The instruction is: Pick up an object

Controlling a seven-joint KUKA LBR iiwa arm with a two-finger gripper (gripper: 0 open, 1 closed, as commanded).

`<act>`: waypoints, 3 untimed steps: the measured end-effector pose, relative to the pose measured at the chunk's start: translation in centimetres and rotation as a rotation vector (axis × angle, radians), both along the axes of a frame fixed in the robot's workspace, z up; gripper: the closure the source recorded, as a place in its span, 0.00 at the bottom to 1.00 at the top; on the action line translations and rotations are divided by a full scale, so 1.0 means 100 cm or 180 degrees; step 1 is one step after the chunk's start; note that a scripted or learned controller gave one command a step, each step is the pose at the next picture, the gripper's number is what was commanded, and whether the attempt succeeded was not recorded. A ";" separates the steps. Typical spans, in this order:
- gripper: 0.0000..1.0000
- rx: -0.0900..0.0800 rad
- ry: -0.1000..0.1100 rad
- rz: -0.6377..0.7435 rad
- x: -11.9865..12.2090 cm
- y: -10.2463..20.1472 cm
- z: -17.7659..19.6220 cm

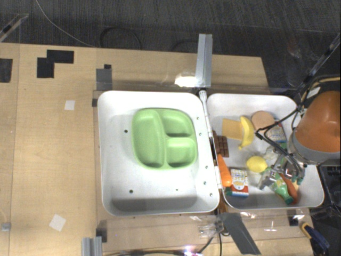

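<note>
Overhead, slanted look: pale wood worktop with black patches near its far left corner and small pale squares of tape on the open left stretch; dark carpet beyond the far edge, a thin cable trailing across it. Two shallow white bins sit side by side, touching along a centre seam. Left bin carries a green divided tray, roughly central, leaving bare white floor toward the near rim and on the left. Right bin is crowded: yellow wedge and banana touching near the middle, a tan rounded piece behind them, a brown block by the seam wall, an orange carrot lying along that same wall, a small printed carton just beside the carrot, a lemon near centre. Arm enters from the right; orange band hangs over the bin's right side, cables looping across it. Gripper is low over the clutter right of the lemon, above a green and orange item near the front rim. Cannot tell whether the jaws are parted or closed, or whether anything sits between them. Freest floor in the right bin is a strip along the far wall. Metal brackets stand at the far seam and near corners.
</note>
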State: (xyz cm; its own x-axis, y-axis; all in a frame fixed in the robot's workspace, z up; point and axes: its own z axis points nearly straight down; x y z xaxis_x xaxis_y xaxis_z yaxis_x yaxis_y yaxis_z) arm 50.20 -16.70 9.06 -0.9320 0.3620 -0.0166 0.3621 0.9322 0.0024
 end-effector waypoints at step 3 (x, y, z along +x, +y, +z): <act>1.00 -0.0001 -0.0004 -0.0518 0.069 -0.021 0.080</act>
State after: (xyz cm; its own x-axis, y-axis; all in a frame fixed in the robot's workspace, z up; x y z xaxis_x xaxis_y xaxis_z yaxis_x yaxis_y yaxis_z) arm 57.12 -18.80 17.02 -0.8609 0.5084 -0.0178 0.5084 0.8611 0.0026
